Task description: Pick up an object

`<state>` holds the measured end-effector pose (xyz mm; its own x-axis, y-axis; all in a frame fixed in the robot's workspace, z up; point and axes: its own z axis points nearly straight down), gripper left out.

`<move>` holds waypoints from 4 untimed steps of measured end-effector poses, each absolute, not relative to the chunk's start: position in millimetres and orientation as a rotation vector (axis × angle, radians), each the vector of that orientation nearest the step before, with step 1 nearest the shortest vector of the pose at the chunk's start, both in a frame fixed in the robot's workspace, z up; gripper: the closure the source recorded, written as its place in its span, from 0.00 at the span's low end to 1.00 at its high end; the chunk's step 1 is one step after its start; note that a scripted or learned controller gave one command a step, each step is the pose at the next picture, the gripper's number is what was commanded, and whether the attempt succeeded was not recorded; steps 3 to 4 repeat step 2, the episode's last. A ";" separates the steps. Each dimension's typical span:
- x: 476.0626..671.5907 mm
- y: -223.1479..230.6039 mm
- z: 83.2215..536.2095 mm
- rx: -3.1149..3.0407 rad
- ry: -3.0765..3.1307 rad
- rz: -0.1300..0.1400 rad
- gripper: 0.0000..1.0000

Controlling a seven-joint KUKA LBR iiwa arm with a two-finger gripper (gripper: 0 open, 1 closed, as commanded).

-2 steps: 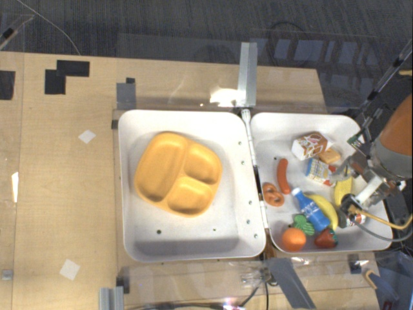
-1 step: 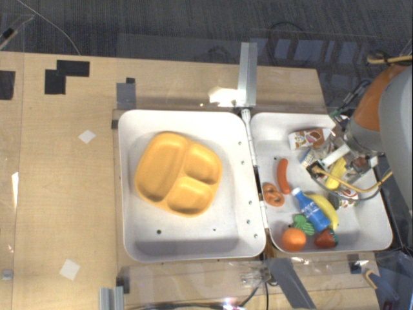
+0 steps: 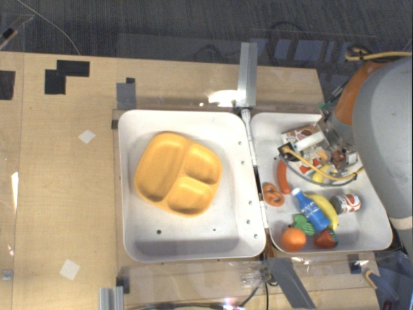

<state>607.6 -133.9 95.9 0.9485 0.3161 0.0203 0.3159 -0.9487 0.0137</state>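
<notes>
Light wood bench (image 3: 64, 192) fills most of the view; dark grey carpet floor (image 3: 161, 11) runs along the bench's far edge. Black tape blocks (image 3: 64, 74) near the far-left corner. Metal bracket (image 3: 248, 76) upright at the far edge. Bright glare spot (image 3: 222, 98) beside it.

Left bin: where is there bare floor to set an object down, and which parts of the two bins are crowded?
In the left bin, bare white floor runs along the near edge and the left wall, around the yellow divided tray. The right bin is crowded: the gripper sits among the items, with a blue bottle, banana and orange. Only its far-left corner is bare.
</notes>
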 end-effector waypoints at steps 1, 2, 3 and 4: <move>630.5 -112.5 89.9 3.122 0.271 -0.063 0.00; 614.1 -58.7 190.9 3.125 0.331 0.021 0.00; 614.1 -58.7 190.9 3.125 0.331 0.021 0.00; 614.1 -58.7 190.9 3.125 0.331 0.021 0.00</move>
